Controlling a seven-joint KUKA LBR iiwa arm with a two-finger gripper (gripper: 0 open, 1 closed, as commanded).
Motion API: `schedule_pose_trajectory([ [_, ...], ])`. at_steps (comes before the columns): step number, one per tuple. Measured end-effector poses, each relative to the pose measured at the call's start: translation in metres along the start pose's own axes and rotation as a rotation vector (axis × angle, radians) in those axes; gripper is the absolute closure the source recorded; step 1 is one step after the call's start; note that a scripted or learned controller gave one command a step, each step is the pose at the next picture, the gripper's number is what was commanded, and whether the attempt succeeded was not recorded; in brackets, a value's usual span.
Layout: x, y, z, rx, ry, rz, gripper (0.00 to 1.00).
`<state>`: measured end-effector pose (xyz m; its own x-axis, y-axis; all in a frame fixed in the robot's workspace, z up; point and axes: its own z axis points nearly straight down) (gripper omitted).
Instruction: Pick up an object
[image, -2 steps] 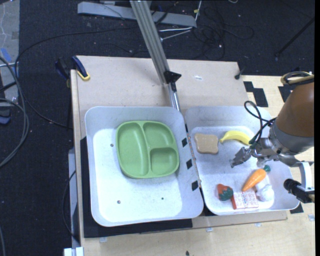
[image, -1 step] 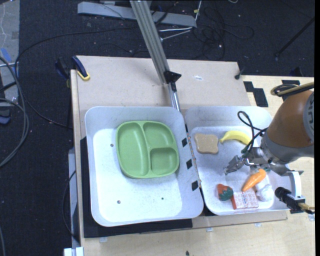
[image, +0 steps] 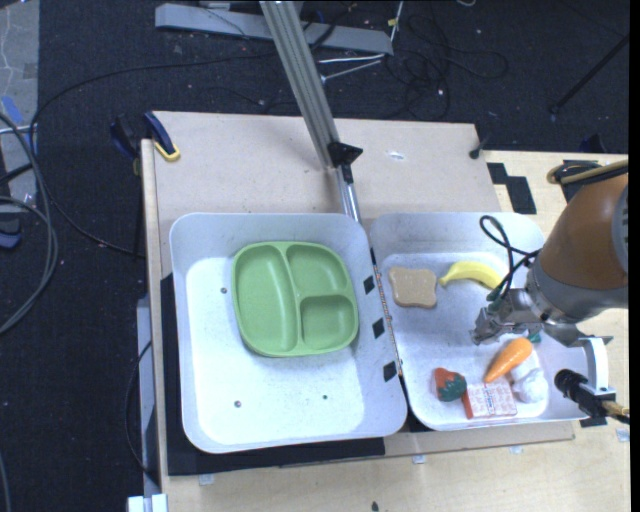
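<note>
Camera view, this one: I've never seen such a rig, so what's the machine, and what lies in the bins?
The picture is taken from one fixed camera above a bench, looking down at a slant. The grey and orange shape at the right is a robot arm; its gripper hangs over the right white bin. That bin holds a slice of toast, a banana, a carrot, a small red and green toy and a red and white packet. The left white bin holds a green divided plate. I cannot tell whether anything is held.
</note>
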<state>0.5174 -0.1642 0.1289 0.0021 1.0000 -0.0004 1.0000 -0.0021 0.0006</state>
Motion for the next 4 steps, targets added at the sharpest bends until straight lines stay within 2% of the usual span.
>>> schedule_pose_trajectory([
  [1, 0.008, 0.008, -0.053, -0.005, -0.001, -0.006, 1.0],
  [2, 0.007, 0.004, -0.115, -0.007, -0.002, -0.005, 1.0],
  [3, 0.007, 0.005, -0.131, -0.003, -0.001, -0.005, 1.0],
  [4, 0.055, 0.018, -0.132, -0.001, 0.001, -0.009, 1.0],
])
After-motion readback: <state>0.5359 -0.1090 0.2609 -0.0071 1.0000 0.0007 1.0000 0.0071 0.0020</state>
